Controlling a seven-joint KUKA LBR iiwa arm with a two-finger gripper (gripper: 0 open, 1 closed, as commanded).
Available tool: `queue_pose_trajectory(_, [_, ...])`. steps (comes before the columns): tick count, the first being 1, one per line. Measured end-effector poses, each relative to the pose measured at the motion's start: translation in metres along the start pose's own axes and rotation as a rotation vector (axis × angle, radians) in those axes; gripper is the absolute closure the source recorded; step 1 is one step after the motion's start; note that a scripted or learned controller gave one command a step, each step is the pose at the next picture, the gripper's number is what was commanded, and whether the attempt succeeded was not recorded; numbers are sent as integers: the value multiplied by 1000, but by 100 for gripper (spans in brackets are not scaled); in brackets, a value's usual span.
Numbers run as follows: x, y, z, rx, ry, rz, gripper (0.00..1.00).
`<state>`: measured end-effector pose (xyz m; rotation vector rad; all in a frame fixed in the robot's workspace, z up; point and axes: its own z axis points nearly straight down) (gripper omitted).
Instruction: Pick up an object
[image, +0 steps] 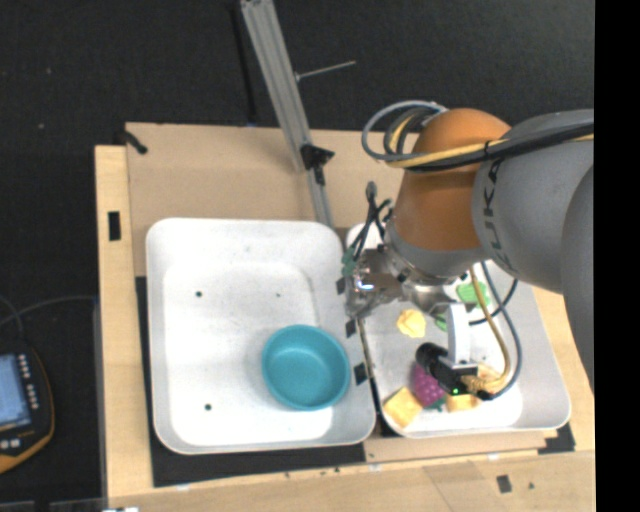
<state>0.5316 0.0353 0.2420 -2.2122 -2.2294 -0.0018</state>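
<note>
Overhead, grey arm (530, 200) across right bin (548, 400); teal bowl (304, 367) in left bin (220, 270).

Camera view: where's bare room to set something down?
Shallow white left bin: bare everywhere except the round teal plastic bowl at its near-right corner. Shallow white right bin: crowded, yellow block and purple lump beneath the grey arm.
</note>
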Motion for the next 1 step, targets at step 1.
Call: queue_pose_trajectory(1, [52, -9, -9, -2, 0, 4, 100])
